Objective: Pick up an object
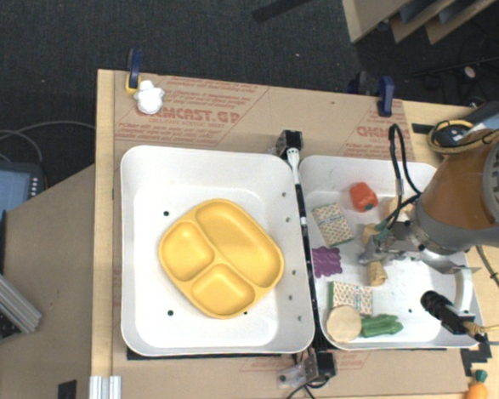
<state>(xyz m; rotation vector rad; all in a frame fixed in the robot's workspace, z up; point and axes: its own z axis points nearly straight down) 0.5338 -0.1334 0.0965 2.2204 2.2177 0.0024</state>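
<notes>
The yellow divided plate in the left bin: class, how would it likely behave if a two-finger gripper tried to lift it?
The yellow divided plate looks like moulded plastic, so probably stiff and light for its size. It lies flat and wide in the left bin, so it seems unlikely to roll. Its glossy, rounded rim may slip from a pinch.

two white bins, one yellow plate, two patterned packets

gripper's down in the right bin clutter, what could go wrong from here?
1. The gripper sits among tightly packed items: the purple piece, a tan chunk and a patterned packet. It may nudge neighbours or catch two.
2. The black cable drapes over the right bin beside the arm and could snag.
3. It works close to the orange-red object, which could get knocked.
</notes>
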